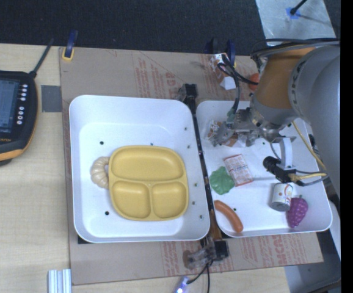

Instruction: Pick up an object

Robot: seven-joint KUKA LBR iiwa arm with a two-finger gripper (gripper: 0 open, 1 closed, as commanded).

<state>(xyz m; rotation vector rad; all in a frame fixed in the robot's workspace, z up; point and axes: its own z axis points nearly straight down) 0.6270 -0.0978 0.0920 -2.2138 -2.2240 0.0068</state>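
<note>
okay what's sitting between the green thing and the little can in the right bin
In the camera view, a small packet with red print lies just right of the green piece, then bare white bin floor up to the can.

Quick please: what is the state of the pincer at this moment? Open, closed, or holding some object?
Pincer: cannot be told; it sits low at the far end of the right bin, blurred against small clutter there.

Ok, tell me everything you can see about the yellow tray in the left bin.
The yellow tray is a rounded, plastic-looking divided plate with three compartments: one wide one across the far side, two smaller ones nearer the camera. It lies flat and upright on the left bin floor, roughly centred. A pale ridged object sits against its left edge, partly tucked beneath.
</note>
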